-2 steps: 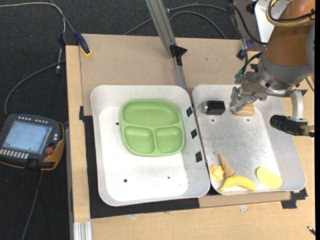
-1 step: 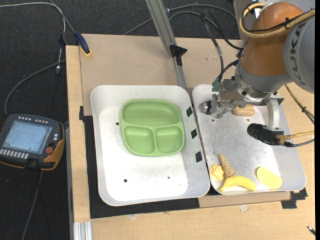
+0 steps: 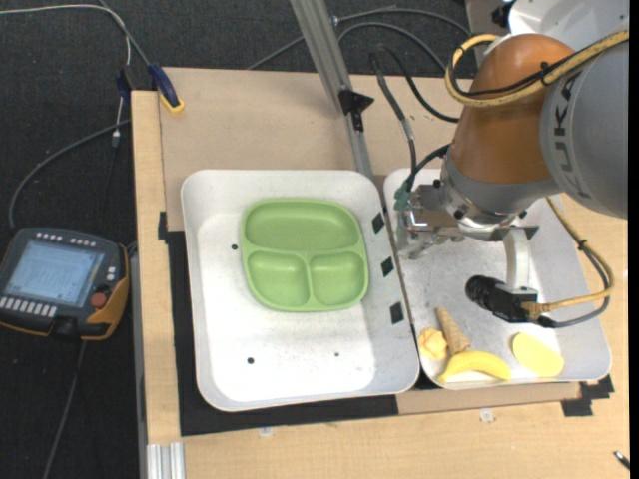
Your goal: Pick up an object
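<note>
Curved yellow plastic banana (image 3: 475, 367) in right white bin (image 3: 589, 352), near edge, well apart from claw (image 3: 431, 230), claw state untellable, smooth green divided plate (image 3: 304, 253) left.

There are two white bins (image 3: 215, 367). One green divided plate (image 3: 304, 253) is there. Also one banana (image 3: 474, 366), one cone (image 3: 451, 329) and one yellow disc (image 3: 536, 354).

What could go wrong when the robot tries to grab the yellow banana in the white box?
The yellow toy banana lies jammed in the right white bin's near corner, touching the tan cone-shaped toy and close to the flat yellow round piece. The tool could bump the wall or nudge those neighbours instead. The arm's yellow cable also droops low over the toys and might snag or drag one.
</note>
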You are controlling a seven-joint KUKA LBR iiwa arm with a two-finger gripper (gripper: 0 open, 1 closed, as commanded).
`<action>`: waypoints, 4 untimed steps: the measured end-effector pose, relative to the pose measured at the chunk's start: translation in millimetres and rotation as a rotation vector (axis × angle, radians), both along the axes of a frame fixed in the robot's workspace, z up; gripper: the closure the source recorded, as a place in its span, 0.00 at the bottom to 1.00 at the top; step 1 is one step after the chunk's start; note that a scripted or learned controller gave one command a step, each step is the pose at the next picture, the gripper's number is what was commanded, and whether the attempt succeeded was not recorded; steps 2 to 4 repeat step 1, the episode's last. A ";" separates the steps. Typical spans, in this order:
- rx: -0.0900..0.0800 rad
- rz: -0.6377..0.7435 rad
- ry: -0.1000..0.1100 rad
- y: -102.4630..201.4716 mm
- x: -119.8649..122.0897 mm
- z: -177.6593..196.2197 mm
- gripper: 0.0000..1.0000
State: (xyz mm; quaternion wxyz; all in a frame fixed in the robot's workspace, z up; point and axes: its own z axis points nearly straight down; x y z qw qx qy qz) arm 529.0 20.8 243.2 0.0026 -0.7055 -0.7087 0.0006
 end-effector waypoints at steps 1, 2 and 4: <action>0.000 0.001 0.002 45.2 -24.6 -19.6 1.00; 0.000 0.001 0.002 45.2 -24.6 -19.6 1.00; 0.000 0.001 0.002 45.2 -24.6 -19.6 1.00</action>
